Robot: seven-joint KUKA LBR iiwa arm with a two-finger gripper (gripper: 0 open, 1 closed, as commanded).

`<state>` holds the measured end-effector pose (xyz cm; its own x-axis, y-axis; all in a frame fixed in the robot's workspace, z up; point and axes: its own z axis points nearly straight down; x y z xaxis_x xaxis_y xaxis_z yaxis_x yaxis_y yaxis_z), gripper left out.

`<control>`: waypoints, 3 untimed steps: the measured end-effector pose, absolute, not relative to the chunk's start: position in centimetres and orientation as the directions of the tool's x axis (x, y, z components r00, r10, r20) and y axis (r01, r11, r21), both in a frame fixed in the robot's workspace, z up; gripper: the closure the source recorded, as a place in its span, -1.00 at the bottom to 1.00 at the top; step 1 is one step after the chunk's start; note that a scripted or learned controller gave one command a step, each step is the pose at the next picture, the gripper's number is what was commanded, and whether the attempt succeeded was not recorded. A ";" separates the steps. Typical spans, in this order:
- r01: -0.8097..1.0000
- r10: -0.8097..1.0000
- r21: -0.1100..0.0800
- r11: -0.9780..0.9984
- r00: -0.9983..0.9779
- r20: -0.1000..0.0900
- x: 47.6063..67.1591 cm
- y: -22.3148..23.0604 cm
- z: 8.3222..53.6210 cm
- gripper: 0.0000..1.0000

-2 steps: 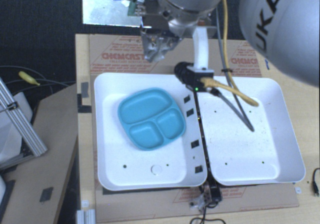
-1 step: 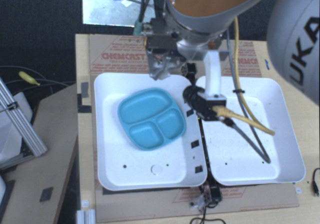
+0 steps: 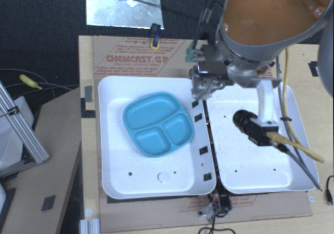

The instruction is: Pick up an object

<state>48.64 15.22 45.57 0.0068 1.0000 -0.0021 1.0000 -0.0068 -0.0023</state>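
Gripper (image 3: 201, 91) sits over the divider (image 3: 206, 141), 2 o'clock from the blue plate (image 3: 156, 123); spread or closed, can't tell. Dropping here probably hits divider, not plate.

Blocked across the middle of the left bin (image 3: 112, 175) by a blue divided plate (image 3: 158, 123), set askew and near the inner rim. Open along the front strip and the left margin of that bin. Open along the front strip of the right bin (image 3: 250, 175). Obstructed at the rear end of the two adjoining rims by the gripper (image 3: 201, 89). Overhung above the right bin's rear by the arm (image 3: 271, 13).
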 end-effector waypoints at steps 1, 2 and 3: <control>1.000 1.000 0.011 -0.005 0.005 0.002 48.7 9.7 53.7 1.00; 1.000 1.000 -0.001 -0.002 0.002 -0.001 48.6 6.9 48.9 1.00; 1.000 1.000 -0.002 0.000 0.000 0.000 48.7 6.8 43.8 1.00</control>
